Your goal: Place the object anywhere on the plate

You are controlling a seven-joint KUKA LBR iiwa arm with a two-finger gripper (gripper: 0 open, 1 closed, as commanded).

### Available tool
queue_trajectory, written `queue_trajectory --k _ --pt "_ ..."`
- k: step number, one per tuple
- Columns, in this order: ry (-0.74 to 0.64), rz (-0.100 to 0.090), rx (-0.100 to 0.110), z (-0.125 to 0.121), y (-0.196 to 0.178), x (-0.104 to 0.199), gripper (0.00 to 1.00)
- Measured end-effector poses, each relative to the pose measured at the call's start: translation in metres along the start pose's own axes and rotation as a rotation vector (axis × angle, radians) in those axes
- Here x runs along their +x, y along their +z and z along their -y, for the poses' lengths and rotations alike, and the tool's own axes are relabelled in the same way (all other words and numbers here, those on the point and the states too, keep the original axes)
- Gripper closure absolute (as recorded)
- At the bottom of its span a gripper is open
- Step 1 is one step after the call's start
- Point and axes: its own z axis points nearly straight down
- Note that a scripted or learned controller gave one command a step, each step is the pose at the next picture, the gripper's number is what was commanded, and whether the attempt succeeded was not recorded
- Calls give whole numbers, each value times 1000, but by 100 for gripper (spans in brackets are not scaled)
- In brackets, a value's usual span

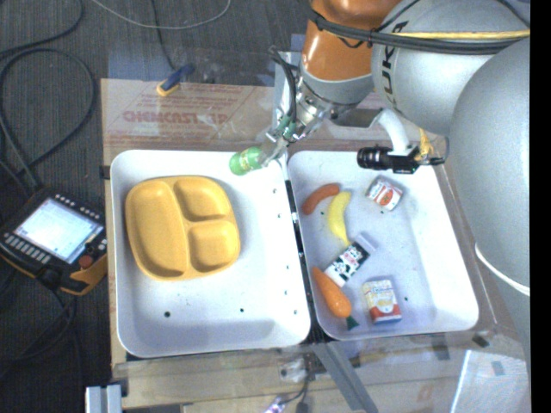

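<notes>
While the jaws (274,147) clamp a green object (248,161) — upper-right of the yellow plate (182,226).

The tool (277,141) hangs over the far rim where the two shallow white bins meet, with a small green round object (248,161) at its tip. Left of and nearer than the tool, the yellow three-compartment plate (182,225) lies in the left bin (207,317). Right of the tool, in the right bin (430,274), lie a red sausage (320,197) beside a yellow banana (337,216); nearer the front sit a black-and-white carton (348,262), an orange carrot (331,293) and a small juice box (380,300).
</notes>
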Motion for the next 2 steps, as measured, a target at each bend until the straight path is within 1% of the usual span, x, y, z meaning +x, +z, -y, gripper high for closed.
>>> queue_trajectory --k 1,2 --pt "-64 0 2 -17 59 30 100" --pt "-64 -1 1 -17 59 30 0"
